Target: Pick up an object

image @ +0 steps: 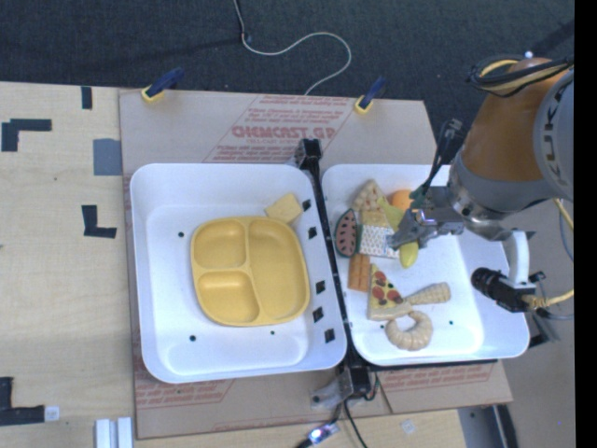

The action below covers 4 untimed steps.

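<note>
1. Toy food pieces lie in a cluster in the right bin (485, 329), and your gripper (410, 233) hangs low over the upper part of that cluster.
2. You cannot tell from this view whether the gripper is wide or narrow, nor whether anything sits in it.
3. Just beside the gripper, on its lower side, you see a yellow banana-like piece (409, 255), partly hidden by it.
4. Just above the gripper sits a small orange piece (399, 197), and to its left lie a tan waffle-patterned wedge (368, 197) and a white checked piece (375, 239).
5. Further left of the gripper, near the wall between the bins, you see a watermelon slice (346, 232).
6. Below the gripper lie an orange-brown block (359, 272), a pizza slice (381, 293), an ice-cream cone (425, 296) on its side and a curled tan pastry (410, 330).
7. Well to the gripper's left, in the left bin (149, 250), you see a yellow divided plate (250, 271) with a pale yellow block (284, 208) touching its upper right edge.
8. Both bins rest on a cardboard sheet (270, 129) on the surface.
</note>
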Tool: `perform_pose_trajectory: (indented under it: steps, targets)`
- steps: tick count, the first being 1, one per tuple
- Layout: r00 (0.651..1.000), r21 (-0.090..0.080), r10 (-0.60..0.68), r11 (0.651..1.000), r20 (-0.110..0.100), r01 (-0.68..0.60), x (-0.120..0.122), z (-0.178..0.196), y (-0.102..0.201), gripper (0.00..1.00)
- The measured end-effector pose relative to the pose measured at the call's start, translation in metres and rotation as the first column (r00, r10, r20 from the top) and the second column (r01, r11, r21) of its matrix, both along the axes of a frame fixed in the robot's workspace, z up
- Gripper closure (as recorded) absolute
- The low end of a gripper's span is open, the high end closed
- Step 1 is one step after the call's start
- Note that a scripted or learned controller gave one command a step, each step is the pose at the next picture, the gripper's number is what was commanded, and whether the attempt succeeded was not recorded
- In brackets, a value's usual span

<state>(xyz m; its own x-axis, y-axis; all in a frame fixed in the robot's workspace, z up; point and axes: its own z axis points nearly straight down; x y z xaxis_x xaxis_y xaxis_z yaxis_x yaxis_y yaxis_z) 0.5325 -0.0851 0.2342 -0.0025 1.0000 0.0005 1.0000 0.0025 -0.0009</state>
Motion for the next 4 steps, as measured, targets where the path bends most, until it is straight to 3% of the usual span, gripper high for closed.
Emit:
perform_pose_trajectory:
  steps: [1,2,3,4]
  targets:
    - [1.000,-0.001,-0.002,1.000,-0.002,0.002,-0.008,-0.014,0.001,1.00]
    - [1.000,-0.001,-0.001,1.000,0.001,0.001,0.004,0.000,-0.001,1.00]
    - [1.000,-0.002,-0.001,1.000,-0.002,0.001,0.011,-0.013,0.000,1.00]
    - [1.000,-0.001,-0.002,1.000,-0.003,0.002,0.002,-0.021,-0.001,1.00]
